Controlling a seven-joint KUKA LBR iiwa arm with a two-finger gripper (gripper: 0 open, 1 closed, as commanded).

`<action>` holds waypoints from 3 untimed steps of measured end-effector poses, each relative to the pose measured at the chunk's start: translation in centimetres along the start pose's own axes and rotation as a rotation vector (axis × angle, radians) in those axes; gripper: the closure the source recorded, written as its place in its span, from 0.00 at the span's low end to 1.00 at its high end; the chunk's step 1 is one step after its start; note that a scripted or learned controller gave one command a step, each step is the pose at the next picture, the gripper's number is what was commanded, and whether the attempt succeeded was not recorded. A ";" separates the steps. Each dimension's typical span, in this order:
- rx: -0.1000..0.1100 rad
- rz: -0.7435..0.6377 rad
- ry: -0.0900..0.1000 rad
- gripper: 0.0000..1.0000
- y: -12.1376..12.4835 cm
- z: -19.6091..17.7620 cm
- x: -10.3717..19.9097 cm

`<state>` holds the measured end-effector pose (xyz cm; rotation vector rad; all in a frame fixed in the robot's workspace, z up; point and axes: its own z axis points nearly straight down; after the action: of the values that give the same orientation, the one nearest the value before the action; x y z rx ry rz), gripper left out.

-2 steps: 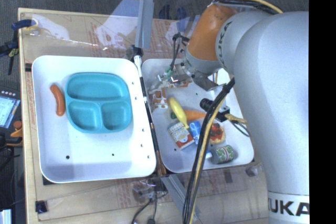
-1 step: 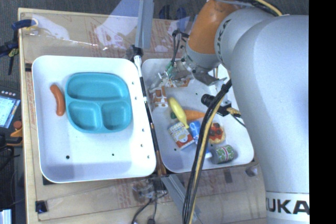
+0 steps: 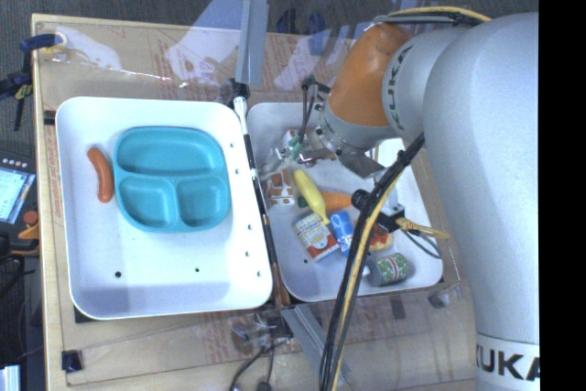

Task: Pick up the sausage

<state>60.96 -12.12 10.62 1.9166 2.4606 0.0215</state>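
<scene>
The sausage (image 3: 101,173), orange-red and slightly curved, lies in the left bin (image 3: 146,279) near its left wall, just left of a turquoise divided tray (image 3: 172,176). My gripper (image 3: 291,151) hangs low over the upper left part of the right bin (image 3: 316,288), far to the right of the sausage. The wrist and its orange band cover most of the gripper.
Several small items lie in the right bin: a yellow banana-like piece (image 3: 309,193), an orange carrot-like piece (image 3: 336,200), a red packet (image 3: 314,236), a blue item (image 3: 342,228) and a green can (image 3: 391,268). Black and yellow cables (image 3: 359,252) cross that bin.
</scene>
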 end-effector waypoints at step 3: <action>-0.004 -0.025 -0.001 0.00 5.3 -0.5 -2.7</action>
<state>66.71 -13.39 11.25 1.8828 2.4818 0.0250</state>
